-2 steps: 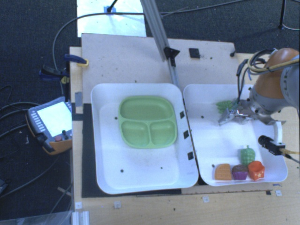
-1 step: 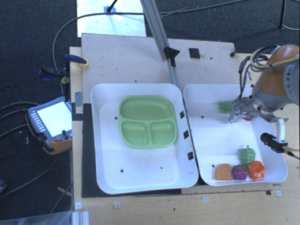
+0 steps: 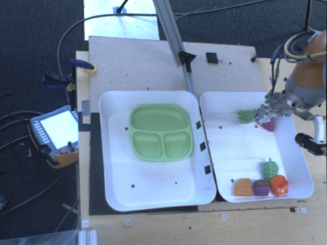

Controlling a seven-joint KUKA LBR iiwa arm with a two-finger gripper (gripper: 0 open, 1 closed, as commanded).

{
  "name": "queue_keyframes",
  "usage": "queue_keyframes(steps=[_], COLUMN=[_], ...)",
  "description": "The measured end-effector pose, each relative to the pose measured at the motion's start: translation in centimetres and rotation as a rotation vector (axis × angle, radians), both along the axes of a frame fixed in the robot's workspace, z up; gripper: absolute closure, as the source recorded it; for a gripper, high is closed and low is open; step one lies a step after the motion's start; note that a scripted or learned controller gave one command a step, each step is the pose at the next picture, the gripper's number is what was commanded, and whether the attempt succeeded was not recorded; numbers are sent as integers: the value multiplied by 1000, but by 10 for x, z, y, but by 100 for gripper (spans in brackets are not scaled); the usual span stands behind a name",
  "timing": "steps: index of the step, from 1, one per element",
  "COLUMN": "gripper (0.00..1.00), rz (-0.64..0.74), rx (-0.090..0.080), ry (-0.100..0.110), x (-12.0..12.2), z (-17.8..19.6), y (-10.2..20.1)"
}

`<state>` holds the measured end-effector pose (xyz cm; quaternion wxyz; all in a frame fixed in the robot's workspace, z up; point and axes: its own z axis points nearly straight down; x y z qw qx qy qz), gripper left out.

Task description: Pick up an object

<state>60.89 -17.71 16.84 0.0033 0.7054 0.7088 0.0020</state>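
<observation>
Gripper (image 3: 265, 117) low over right white bin (image 3: 225, 152), grasp state impossible to tell; beside it small green leafy plastic toy (image 3: 246, 116), probably light, stiff, best pinched mid-body

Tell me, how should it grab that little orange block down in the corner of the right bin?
Best guess: straight down from above onto the orange block, closing across its near and far faces. A purple piece sits tight on one side, the bin wall on the other. The pincer is up by the leafy green toy.
</observation>
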Motion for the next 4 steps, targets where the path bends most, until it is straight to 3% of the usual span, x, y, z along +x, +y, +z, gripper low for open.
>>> queue_keyframes(steps=[1, 2, 4], gripper=[100, 100, 100], rz=[2, 1, 5], rx=[0, 1, 3], ry=[0, 3, 5], x=[8, 9, 19], z=[62, 62, 68], y=[4, 4, 103])
